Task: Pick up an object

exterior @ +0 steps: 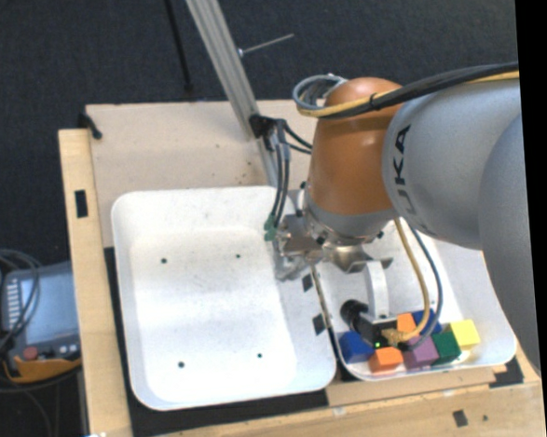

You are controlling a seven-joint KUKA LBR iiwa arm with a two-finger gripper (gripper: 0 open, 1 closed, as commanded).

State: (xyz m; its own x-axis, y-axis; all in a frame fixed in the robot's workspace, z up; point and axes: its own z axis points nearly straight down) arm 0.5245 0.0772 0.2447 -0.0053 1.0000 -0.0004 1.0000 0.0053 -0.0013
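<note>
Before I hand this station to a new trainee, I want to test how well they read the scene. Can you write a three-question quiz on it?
1. True or false: the coloured blocks lie in the left bin.
2. Which block sits furthest right? A) blue B) yellow C) orange
3. Fill in: the arm's band above the wrist is ____.

Key: 1 false, they lie in the right bin. 2 B, the yellow block. 3 orange.
</note>
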